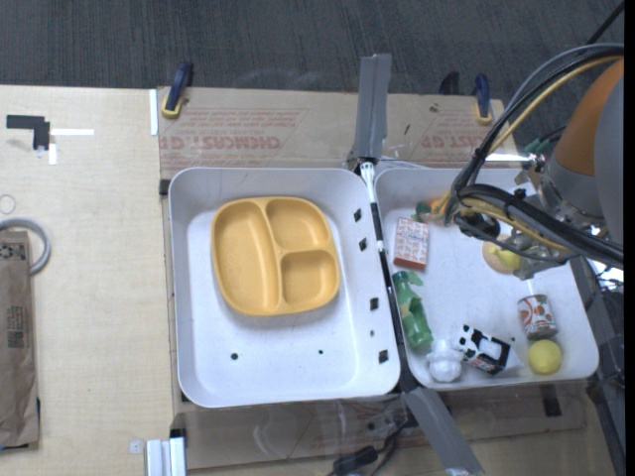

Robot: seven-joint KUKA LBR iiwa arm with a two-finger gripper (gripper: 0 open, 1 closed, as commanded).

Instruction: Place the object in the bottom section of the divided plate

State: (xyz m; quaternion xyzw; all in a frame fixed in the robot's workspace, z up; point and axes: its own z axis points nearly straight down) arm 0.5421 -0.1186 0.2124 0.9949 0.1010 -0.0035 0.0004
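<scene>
Camera view finds the tool [516, 251] low in the right bin [580, 310] over a yellow fruit [499, 257], grip state impossible to tell, while the divided plate [276, 255] waits apart in the left bin [198, 365]; crowded neighbours risk a missed grasp.

floor [298, 18]: dark grey carpet, beyond bench | bench [79, 266]: pale wood, under cardboard | cardboard [268, 127]: printed, behind bins | blue clamps [179, 87] on cardboard's far edge | light even
</scene>
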